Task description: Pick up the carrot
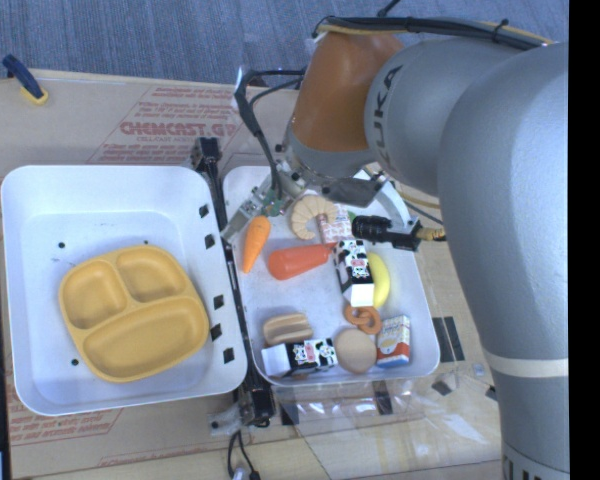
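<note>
Starting at the near edge of the right bin (425,363), I see a hot-dog toy (286,327), a cow-print carton (302,355), a tan egg (355,350), a small pretzel (362,318) and a little red-and-white box (394,340) packed along that wall. Farther in lie a second cow-print carton (355,271), a banana (380,280) and a fat red-orange wedge-shaped toy (300,262).

Beyond those, the carrot (255,242) lies tilted against the bin's left wall, its thick end toward the far corner. My pincer (252,214) sits just above that thick end, near the far left corner of the bin, beside a round cracker-like biscuit (308,217). Whether it is apart or together I cannot tell; my own wrist and cabling crowd that spot, and I see nothing of the carrot gripped in it.

The left bin (20,268) carries a yellow divided plate (133,312) toward its near side, well apart from all this.

Risks, as I judge them: the carrot hugs the wall, so one side of my pincer may strike the rim or wall instead of sliding beside it. The tapered, smooth body could squirt out if I close near the end. The red-orange toy lies just beside it and could be caught instead or nudged.
</note>
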Tool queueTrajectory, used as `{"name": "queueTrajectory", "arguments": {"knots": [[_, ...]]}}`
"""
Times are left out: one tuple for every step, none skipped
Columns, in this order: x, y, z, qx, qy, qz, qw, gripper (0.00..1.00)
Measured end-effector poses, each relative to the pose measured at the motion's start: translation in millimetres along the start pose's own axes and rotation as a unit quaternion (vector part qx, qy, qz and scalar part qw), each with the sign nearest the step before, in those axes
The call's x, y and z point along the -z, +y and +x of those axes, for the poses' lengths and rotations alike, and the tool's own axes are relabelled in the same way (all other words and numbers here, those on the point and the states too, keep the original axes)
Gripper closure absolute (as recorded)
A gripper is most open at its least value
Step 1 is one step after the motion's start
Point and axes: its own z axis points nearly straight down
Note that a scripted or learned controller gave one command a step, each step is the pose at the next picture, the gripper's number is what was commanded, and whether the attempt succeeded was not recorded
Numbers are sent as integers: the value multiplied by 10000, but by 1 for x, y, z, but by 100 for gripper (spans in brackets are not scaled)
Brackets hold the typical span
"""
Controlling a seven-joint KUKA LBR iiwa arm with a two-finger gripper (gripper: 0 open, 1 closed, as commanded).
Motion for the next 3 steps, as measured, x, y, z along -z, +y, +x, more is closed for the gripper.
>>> {"name": "queueTrajectory", "arguments": {"knots": [[1, 27, -34, -893, -12, -10, 9960, 0], [0, 63, 7, -730, 1, -8, 9973, 0], [97, 85, 26, -1275, -27, -42, 9918, 0]]}}
